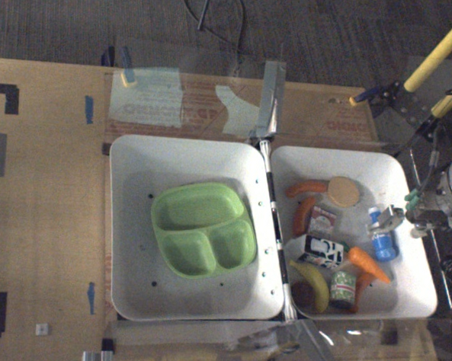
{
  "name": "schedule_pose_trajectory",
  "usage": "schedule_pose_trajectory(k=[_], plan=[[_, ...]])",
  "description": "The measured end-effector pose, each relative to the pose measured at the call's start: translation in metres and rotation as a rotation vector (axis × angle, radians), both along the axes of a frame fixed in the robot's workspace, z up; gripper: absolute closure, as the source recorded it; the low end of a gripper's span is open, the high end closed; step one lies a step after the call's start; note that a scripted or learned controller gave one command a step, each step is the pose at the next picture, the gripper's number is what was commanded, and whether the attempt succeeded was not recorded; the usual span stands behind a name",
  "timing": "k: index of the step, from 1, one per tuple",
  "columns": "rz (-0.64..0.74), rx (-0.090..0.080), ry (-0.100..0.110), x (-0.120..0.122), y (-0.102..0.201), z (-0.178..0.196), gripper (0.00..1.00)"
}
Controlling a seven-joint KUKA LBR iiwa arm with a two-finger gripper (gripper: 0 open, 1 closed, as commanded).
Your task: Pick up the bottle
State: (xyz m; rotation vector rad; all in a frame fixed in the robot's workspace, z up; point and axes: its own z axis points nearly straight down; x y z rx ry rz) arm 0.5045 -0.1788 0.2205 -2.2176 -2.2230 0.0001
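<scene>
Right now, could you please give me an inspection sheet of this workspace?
Surface: wooden bench bearing left bin and right bin.
Job's things: blue bottle in right bin, near its right wall.
Clutter: green divided tray in left bin; banana, carrot, sausage, green can, small cartons in right bin.
Grippers: gripper beside the bottle's top; grasp not confirmed.
Cables: black cable on floor beyond bench.
Surroundings: dark carpet, blue tape marks, yellow pole.

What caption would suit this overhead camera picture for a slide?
Robot gripper poised beside a blue bottle among toy food in the right bin; green tray sits left.
</scene>
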Motion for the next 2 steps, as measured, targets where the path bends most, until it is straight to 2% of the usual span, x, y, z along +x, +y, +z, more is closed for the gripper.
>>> schedule_pose_trajectory(k=[1,2], plan=[[-0.027,0.008,-0.008,0.034,0.012,-0.122,0.0],[0.058,0.035,0.002,0.039,-0.002,-0.131,0.0]])
